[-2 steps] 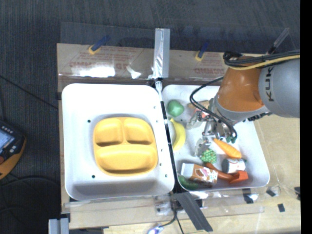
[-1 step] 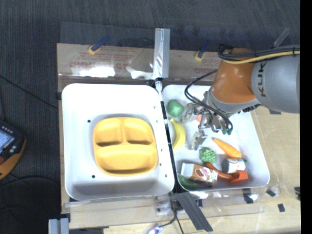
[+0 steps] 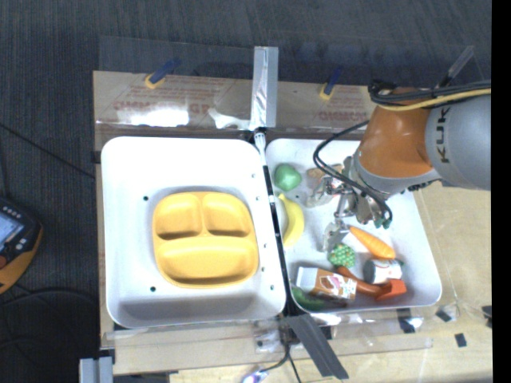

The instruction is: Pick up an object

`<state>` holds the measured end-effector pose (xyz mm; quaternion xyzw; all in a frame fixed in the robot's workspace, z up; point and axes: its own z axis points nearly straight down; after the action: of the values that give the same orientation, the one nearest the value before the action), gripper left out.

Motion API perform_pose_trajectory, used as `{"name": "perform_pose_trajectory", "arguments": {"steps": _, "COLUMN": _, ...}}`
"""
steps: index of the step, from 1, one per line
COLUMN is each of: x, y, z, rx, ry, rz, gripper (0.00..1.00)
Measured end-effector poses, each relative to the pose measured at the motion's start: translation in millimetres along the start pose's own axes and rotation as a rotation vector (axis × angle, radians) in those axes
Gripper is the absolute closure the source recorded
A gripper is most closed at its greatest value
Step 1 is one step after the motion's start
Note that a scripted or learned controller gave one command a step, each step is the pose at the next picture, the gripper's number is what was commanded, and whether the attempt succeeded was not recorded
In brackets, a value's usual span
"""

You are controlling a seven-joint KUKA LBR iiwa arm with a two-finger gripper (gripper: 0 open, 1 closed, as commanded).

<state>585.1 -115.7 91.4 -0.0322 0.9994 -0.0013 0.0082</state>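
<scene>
Grey letters run sideways along the arm, a "K" and what looks like a "U" beside it, cut off at the edge; faint reddish print on the brown cardboard behind the 2 bins is too washed out to read, and the label on the brown packet is too small to make out. The arm comes in from the right, its grey link crossing above the right bin, the orange band bulging over the bin's back half and black cables looping off it. Below that the wrist points down into the bin, with the pincer low over the clutter, just above the carrot; whether its fingers are spread or pressed together I cannot tell, since metal parts and cables blur together there. Objects in that bin: a green ball near the back left corner, a banana along the left wall, a small green dotted piece touching the carrot's end, and an orange-red item beside the packet at the front. The left bin holds a yellow divided tray with 3 compartments. Both bins sit side by side on the table.
</scene>
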Motion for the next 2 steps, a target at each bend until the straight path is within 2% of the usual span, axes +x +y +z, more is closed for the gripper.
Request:
{"name": "perform_pose_trajectory", "arguments": {"steps": 1, "x": 52, "y": -6, "z": -1, "rx": 0.002, "ry": -0.002, "rz": -0.07, "gripper": 0.0}}
{"name": "perform_pose_trajectory", "arguments": {"steps": 2, "x": -18, "y": -8, "z": -33, "rx": -0.003, "ry": 0.013, "rz": -0.025, "gripper": 0.0}}
